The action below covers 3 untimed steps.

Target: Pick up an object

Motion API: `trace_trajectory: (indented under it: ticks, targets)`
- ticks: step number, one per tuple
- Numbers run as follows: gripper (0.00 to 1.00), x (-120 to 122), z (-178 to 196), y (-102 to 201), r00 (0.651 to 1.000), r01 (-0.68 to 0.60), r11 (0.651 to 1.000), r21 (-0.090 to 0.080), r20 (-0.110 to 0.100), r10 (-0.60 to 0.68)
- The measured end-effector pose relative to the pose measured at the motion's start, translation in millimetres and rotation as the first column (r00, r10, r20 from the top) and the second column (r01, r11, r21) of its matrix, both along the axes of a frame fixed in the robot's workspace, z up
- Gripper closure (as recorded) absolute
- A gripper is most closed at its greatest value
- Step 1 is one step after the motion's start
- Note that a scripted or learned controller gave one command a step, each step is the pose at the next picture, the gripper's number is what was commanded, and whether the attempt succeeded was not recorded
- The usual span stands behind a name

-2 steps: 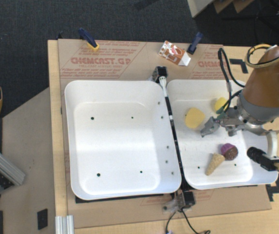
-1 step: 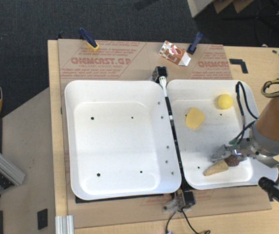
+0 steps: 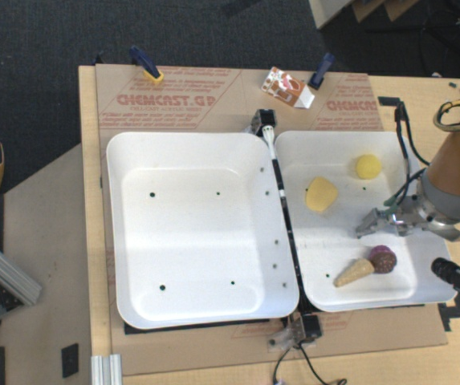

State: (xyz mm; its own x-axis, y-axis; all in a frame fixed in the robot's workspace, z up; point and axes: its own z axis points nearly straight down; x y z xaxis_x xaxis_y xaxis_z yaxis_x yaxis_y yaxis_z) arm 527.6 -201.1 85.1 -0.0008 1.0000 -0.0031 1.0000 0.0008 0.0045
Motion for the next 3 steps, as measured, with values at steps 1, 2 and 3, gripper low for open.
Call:
trace_trajectory:
  ticks: [1, 2, 3]
  targets:
    - [0.0, 73, 0, 25, 1.0, -0.004, 1.0, 0.001, 0.002, 0.004]
    - [0.0, 100, 0, 5, 1.0, -0.001, 1.0, 0.0, 0.001, 0.001]
    - [0.0, 138, 0, 70, 1.0, -0.006, 1.0, 0.002, 0.001, 0.006]
